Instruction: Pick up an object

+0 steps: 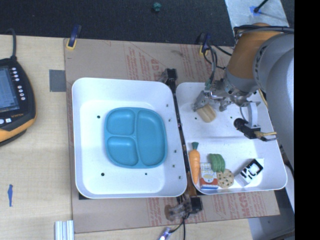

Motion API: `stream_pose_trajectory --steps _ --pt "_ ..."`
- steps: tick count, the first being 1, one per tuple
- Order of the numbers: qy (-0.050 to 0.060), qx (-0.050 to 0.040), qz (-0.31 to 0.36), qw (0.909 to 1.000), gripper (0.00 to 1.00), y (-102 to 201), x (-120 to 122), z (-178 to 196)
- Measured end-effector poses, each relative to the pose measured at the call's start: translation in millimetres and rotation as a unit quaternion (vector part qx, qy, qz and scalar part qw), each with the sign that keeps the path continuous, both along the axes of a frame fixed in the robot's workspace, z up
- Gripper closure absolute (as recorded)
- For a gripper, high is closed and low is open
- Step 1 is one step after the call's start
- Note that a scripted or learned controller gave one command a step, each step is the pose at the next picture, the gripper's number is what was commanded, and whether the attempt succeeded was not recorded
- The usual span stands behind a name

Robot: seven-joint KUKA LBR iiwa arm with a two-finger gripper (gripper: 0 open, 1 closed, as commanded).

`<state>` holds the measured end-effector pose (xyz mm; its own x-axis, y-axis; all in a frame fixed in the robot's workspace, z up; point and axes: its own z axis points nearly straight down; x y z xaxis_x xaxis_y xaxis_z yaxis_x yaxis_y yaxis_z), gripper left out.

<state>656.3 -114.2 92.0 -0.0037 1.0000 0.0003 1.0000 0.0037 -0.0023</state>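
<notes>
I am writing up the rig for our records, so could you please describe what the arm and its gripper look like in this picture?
The arm is bulky and rounded, with a grey shell and a broad orange band above the wrist. Thin dark cables loop beside the wrist. The gripper is a small metallic grey assembly, pale against the white bin, with dark parts around it.

arm [272,59]: grey, rounded shell; orange band above wrist; black cables; claw [212,98]: metallic grey

Bench [40,159] under two bins [85,134]
</notes>
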Motion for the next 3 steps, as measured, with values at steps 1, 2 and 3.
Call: stream_pose_trajectory --steps 1,2,3 --pt "0.001 0.0003 0.0 1.0 0.0 4 0 0" --pt "0.002 0.0 0.002 1.0 1.0 4 0 10" --pt "0.0 0.0004 0.0 1.0 1.0 75 0 101"
